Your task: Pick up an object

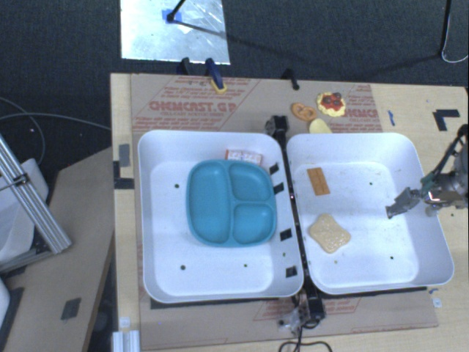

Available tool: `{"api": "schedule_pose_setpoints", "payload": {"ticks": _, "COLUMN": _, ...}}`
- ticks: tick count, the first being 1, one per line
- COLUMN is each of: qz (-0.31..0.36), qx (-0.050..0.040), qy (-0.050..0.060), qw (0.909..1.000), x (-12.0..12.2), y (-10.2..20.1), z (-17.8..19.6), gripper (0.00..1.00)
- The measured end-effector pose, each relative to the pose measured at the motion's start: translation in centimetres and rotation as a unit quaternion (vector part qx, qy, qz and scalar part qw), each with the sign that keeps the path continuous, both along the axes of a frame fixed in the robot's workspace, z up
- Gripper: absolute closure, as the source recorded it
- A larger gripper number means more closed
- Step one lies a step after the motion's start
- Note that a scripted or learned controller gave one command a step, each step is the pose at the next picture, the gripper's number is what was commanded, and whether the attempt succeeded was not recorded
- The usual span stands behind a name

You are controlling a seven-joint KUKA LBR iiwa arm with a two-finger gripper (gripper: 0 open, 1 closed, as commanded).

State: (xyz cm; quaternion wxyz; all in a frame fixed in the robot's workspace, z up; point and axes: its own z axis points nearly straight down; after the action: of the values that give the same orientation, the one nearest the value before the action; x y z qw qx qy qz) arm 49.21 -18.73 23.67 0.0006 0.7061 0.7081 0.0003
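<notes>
One camera hangs fixed above the bench (410, 101), well back, looking down at a slant. It takes in both white bins side by side, the left bin (157, 196) and the right bin (410, 218), in full, plus dark floor (58, 35) beyond the far edge. The arm (451, 185) comes in from the right side of the view.

Arm (456, 174) cut off by right edge; gripper (401, 204) fingers blurred.
</notes>
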Motion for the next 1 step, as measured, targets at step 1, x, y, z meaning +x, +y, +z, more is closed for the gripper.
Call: {"api": "schedule_pose_setpoints", "payload": {"ticks": 1, "qz": 0.002, "qx": -0.0005, "qy": -0.002, "qw": 1.0, "x": 0.12, "y": 0.0, "z": 1.11, "gripper": 1.0}}
